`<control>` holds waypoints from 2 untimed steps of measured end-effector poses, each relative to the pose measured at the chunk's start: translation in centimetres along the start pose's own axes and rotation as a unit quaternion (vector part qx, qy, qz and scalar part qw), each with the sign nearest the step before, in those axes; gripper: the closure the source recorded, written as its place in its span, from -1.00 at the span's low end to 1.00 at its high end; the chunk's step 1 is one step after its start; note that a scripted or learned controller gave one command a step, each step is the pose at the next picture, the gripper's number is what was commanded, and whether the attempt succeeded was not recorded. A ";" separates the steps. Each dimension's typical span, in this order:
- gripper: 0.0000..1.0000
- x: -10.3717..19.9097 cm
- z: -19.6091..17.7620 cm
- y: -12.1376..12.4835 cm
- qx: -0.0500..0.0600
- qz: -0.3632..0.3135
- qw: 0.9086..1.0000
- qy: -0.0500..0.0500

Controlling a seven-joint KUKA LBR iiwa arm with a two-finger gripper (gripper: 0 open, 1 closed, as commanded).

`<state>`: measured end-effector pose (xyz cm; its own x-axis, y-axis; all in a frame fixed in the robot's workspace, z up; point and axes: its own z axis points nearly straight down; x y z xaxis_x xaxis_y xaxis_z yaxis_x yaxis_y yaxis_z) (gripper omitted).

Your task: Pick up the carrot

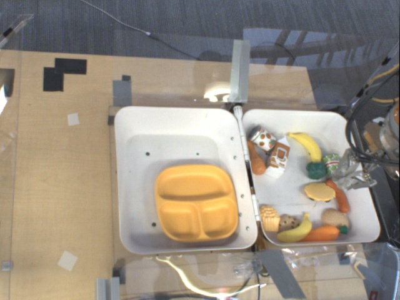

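The tool [360, 175] sits at the right rim of the right bin [294, 120], about halfway along that wall, low among the cables. Whether it is open or closed cannot be told here, and nothing shows in its grip.

Just left of it lie a red sausage [340, 199] and a bun [321, 192], with broccoli [315, 169] a little farther in.

The carrot [322, 233] lies nearer than the tool and somewhat to its left, against the bin's near wall. Its long axis runs roughly left to right, along that wall. A potato [335, 217] touches it on the far side, and a banana [295, 230] meets its left end. So the coming move, as I judge it, goes toward the near wall and a little left. The tool should close across the carrot's short width, from far to near. The wall and the potato leave little room there, which could spoil the grasp.

The left bin [131, 167], holding a yellow tray [196, 200], is well apart on the table [56, 186].
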<state>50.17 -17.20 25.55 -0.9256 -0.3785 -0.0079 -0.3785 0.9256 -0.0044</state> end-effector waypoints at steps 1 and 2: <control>1.00 0.9 2.4 -3.3 0.000 -0.052 0.999 0.000; 1.00 -1.1 0.4 -4.0 0.000 -0.237 0.972 -0.001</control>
<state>52.72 -20.50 25.20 -0.6474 -0.7621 -0.0062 -0.7620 0.6475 -0.0085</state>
